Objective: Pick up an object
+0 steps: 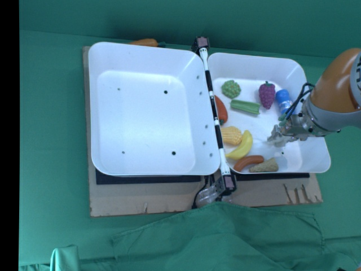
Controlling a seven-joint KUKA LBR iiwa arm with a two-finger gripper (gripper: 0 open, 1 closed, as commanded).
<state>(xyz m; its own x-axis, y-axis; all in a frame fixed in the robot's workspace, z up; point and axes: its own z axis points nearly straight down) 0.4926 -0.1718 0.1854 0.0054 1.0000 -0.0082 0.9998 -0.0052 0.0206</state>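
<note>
On top of a green cloth [51,123] sits a flat brown cardboard sheet [141,205], and two white bins rest on it side by side. From where I stand, the left bin [107,66] is the bigger one, with little dark dots on its floor. The right bin [293,72] holds all the toy food.

Reaching in from the right is the grey arm [338,103] with its fat orange part. Its gripper [279,135] hangs low over the right bin, near the bin's right side. I cannot tell if it is open or closed, and I see nothing held in it.

A yellow banana [242,147] lies near the middle of the right bin, touching a yellow corn cob [231,134]. Just below the banana lies an orange-red sausage [247,162], and beside that sits a tan wedge [266,166]. A red and orange pepper [220,110] leans on the bin's left wall. A long green vegetable [245,106] lies above the corn. A bumpy green leafy toy [230,88] sits near the top. Purple grapes [267,94] sit to its right. A small blue and white bottle [283,99] lies just beside the grapes, close to the gripper.
</note>
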